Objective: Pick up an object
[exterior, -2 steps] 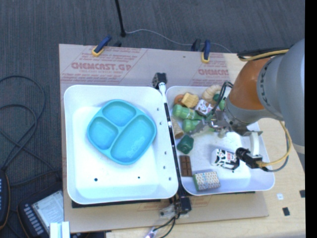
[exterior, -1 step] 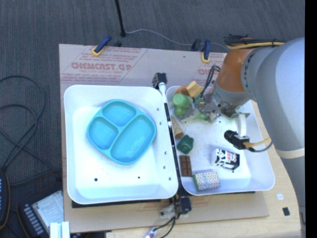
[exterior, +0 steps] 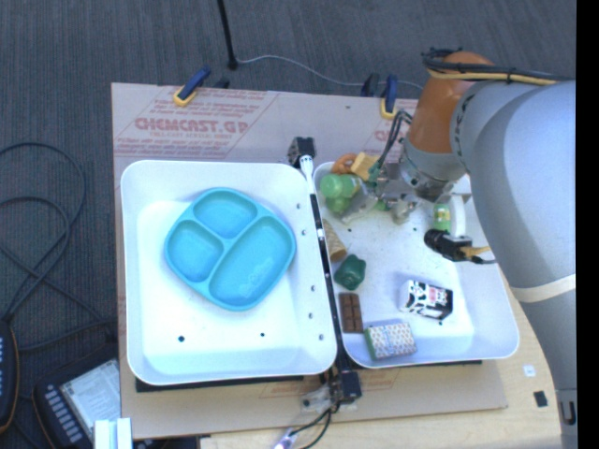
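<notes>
The grey arm (exterior: 524, 185) covers the right bin (exterior: 487, 344) at two o'clock, jaws unreadable to me, beside a green ball (exterior: 338, 189); crowded neighbours there could spoil the grasp.

"From where did the camera watch you?"

"There was one, fixed above the bench, and it looked down at a slant on both white bins: the left bin (exterior: 140, 251) and the right bin (exterior: 487, 325). My arm (exterior: 524, 185) came in from its right side."

"How near did it sit?"

"Far enough back to take in the brown board (exterior: 187, 124) beneath the bins and the dark floor (exterior: 75, 45) around it."
</notes>
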Tool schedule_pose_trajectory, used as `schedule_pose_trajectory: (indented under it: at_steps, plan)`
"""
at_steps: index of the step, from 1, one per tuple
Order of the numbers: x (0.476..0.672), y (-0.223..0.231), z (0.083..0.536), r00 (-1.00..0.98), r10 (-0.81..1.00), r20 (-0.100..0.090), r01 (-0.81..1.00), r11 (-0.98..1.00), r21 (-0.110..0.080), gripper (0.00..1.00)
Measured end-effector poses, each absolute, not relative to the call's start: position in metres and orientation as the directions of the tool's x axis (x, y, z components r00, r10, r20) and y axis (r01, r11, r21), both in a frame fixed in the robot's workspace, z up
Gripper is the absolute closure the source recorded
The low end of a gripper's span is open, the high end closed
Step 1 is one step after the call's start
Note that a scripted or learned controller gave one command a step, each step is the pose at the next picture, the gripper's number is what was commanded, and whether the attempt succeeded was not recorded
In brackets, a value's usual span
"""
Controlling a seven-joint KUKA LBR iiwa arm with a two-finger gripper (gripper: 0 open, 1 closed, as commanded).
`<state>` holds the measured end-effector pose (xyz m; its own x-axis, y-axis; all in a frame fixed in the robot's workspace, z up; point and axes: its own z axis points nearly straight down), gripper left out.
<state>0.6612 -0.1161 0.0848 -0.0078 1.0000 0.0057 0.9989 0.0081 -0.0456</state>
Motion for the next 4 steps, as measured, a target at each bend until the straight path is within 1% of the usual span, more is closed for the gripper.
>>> schedule_pose_trajectory:
  at_steps: [1,2,3,4]
  plan:
    - [0.601,-0.175,0.087,-0.001,1.0,-0.001,1.0,0.001,0.002,0.0]
    - [0.658,-0.158,0.086,0.007,1.0,-0.003,0.999,-0.007,-0.054,0.0]
    - [0.647,-0.194,0.085,-0.002,1.0,0.011,1.0,0.002,-0.019,0.0]
    - [0.634,-0.199,0.087,-0.01,1.0,0.02,1.0,0.01,-0.005,0.0]
